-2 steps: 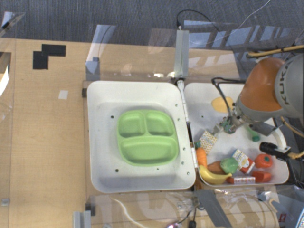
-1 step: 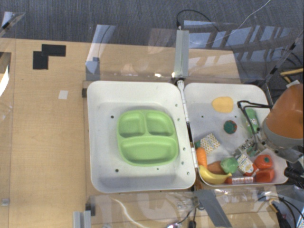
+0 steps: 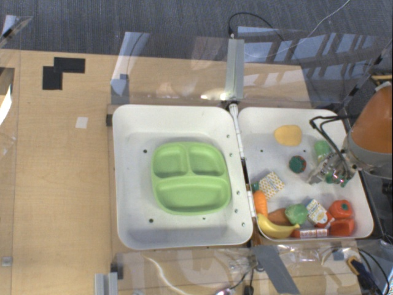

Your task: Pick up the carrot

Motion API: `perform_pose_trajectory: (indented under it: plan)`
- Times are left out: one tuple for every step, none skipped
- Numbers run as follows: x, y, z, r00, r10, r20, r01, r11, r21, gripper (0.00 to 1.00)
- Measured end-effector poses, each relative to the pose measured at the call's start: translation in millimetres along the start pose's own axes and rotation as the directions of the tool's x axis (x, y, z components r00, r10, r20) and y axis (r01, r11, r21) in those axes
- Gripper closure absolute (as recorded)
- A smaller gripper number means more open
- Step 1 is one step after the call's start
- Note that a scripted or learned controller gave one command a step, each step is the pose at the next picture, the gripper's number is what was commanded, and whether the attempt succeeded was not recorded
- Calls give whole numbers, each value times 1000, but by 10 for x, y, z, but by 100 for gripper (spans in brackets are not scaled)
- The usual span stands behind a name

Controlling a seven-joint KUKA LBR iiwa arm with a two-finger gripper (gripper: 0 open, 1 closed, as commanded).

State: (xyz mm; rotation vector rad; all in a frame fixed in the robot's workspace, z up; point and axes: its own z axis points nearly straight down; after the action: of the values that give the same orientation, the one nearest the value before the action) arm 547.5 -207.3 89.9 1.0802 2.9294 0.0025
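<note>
The carrot [image 3: 260,202] lies untouched at the right bin's [image 3: 264,120] left wall, near its front corner. The hand [image 3: 331,172] hovers by the bin's right edge, well apart; whether it is clenched I cannot tell, so the whole pickup remains

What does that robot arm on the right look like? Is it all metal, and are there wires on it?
Its big rounded part is orange above a grey band. Below that sits a small gripper of silvery metal parts with tiny green and red spots. A thin black cable loops from the arm past the gripper. The arm's surface looks smooth; I cannot tell the material.
</note>
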Motion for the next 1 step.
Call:
perform_pose_trajectory:
  plan:
    - [-82,91,-483,988,-152,-13,152,988,2,100]
